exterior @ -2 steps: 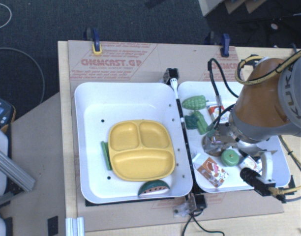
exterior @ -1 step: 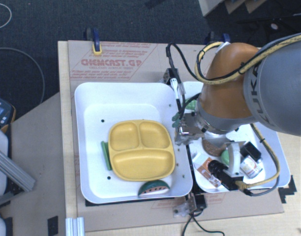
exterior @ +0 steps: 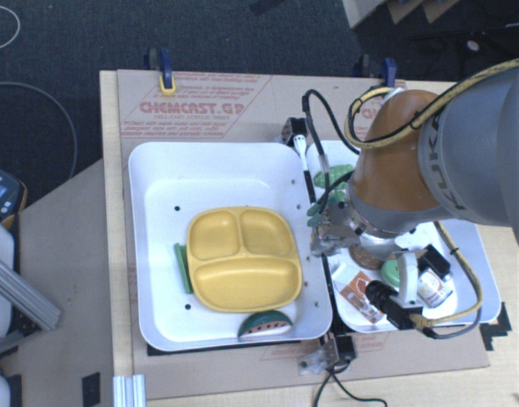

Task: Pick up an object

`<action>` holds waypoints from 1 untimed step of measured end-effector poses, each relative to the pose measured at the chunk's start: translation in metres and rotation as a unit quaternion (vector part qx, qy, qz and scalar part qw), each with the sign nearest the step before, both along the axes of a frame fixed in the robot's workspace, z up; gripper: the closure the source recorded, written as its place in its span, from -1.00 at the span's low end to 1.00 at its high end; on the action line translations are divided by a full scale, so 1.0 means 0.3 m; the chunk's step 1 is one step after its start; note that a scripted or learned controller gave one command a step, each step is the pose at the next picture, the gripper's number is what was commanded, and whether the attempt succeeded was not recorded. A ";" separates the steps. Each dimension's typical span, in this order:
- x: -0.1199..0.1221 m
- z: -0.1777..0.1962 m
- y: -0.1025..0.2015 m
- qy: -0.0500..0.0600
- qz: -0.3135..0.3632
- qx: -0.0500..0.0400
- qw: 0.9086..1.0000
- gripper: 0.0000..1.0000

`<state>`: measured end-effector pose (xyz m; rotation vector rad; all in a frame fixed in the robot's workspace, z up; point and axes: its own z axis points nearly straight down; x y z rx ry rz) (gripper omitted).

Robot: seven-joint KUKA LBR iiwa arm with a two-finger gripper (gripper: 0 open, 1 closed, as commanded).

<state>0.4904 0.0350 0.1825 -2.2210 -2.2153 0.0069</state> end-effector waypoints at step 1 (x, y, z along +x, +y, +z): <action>-0.032 0.480 0.110 -0.011 0.005 0.002 1.000 1.00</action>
